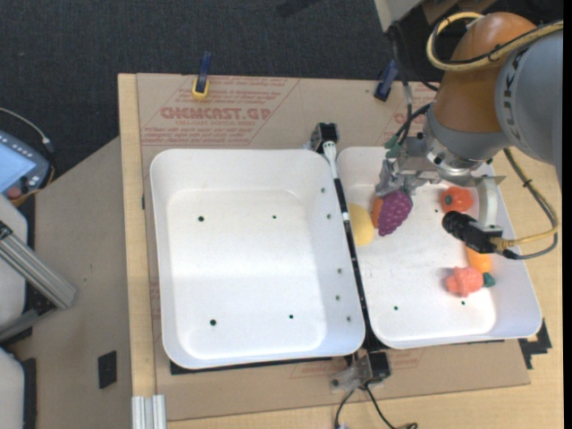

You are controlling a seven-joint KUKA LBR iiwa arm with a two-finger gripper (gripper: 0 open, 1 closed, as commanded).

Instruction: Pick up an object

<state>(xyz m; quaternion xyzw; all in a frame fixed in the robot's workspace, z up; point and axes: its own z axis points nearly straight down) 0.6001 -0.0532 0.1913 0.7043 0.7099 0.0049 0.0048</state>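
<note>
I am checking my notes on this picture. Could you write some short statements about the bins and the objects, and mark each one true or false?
1. The purple grape bunch is in the right bin. True.
2. The yellow object lies in the left bin. False: it lies in the right bin, by the left wall.
3. The gripper is directly above the grape bunch. True.
4. The pink object touches the grape bunch. False: they lie apart.
5. The arm's band is blue. False: it is orange.
</note>
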